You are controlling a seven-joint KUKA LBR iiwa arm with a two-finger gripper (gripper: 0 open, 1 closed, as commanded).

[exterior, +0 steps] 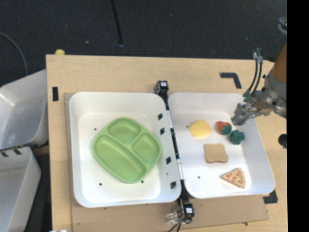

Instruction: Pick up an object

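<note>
The gripper (240, 116) hovers at the right bin's (193, 185) far right, finger state impossible to tell, just above a red piece (222, 127) and green piece (236, 137), beside the yellow piece (200, 128)

The arm (277, 76) is cut off (right edge), hand (240, 116) blurred.

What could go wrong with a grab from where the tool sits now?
1. The tool hovers by the red item and the green broccoli-like piece, which lie close together; closing could nudge one and miss both.
2. Both lie near the right bin's far wall, which leaves little room.
3. The pizza slice and bread slice look flat, so probably hard to pinch.
</note>
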